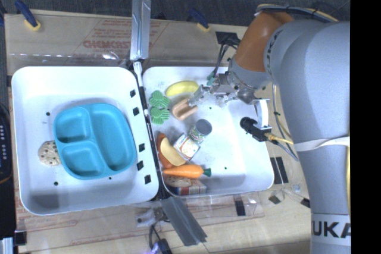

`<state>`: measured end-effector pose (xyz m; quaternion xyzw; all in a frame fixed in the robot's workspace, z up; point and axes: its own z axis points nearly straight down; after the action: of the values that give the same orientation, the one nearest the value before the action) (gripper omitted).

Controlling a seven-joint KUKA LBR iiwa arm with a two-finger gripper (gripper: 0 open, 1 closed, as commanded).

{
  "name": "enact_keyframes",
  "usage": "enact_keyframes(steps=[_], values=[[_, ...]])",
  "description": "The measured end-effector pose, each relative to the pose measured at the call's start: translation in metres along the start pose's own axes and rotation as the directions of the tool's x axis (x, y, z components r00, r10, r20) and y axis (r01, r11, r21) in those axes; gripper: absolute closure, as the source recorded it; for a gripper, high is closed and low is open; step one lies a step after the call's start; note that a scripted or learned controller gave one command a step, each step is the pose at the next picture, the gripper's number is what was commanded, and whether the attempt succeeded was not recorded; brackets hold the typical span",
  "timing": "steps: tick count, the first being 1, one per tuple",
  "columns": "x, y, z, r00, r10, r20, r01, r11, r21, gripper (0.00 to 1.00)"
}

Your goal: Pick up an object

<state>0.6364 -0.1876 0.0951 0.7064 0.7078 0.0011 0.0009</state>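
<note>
The camera view looks down on the desk with two white bins side by side. In the left bin lies a blue tray with three compartments, and a round cookie lies just beside the tray's left edge, partly under it.

The right bin holds the objects for picking. Near its upper left part there is a yellow lemon-like fruit, and just left of it a green leafy piece. A small brown and tan object lies just below the yellow fruit, touching or almost touching it. In the middle of the bin lies a small jar with a grey lid, tilted on its side. Left of the jar is a yellow slice leaning on an orange-brown piece at the bin's left wall. Below them lies a carrot with a green end, and under it a flat dark packet at the bin's lower wall.

The grey arm reaches from the right, with its orange band above the wrist. The pincer is low over the upper part of the right bin, just right of the yellow fruit. I cannot tell if it is wide or narrow, and no object is seen inside it.
</note>
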Motion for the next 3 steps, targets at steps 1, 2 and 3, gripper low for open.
enact_keyframes(steps=[1, 2, 3], values=[[0.026, 0.017, 0.002, 1.0, -0.006, 0.0, 0.006, 1.0, 0.001, 0.0], [0.01, 0.023, -0.086, 0.996, -0.09, 0.003, 0.09, 0.996, -0.005, 0.0], [0.052, -0.025, 0.0, 1.0, 0.015, 0.0, -0.015, 1.0, -0.002, 0.0]])
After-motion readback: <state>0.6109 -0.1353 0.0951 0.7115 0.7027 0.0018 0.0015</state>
